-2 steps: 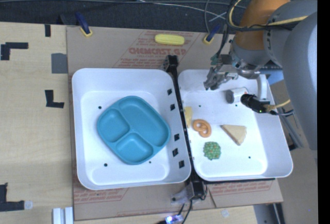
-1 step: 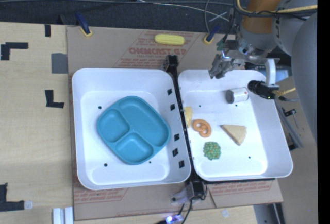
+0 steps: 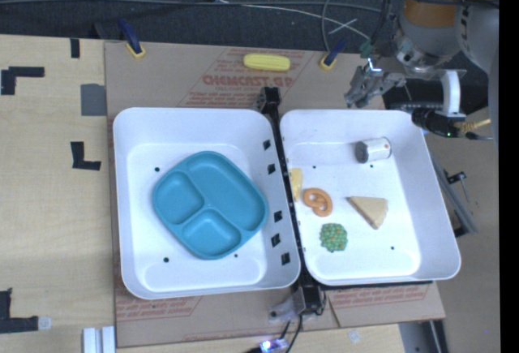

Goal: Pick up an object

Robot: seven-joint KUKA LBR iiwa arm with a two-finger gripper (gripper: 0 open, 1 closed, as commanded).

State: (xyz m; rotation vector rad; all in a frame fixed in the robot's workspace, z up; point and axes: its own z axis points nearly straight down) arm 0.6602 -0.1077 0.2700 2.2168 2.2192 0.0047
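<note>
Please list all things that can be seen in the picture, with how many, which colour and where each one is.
bins: 2, white, side by side on the bench
divided plate: 1, blue, in the left bin
cylinder: 1, grey and white, on its side in the right bin, far part
pretzel: 1, orange-brown, right bin, near the middle
wedge: 1, tan, right bin, right of the pretzel
green lump: 1, right bin, near part
pale yellow piece: 1, right bin, by the left wall
banana-like object: 1, yellow, on the cardboard behind the bins
clamps: 2, blue and yellow, far edge of the cardboard
gripper: 1, grey, above the right bin's far edge
</note>
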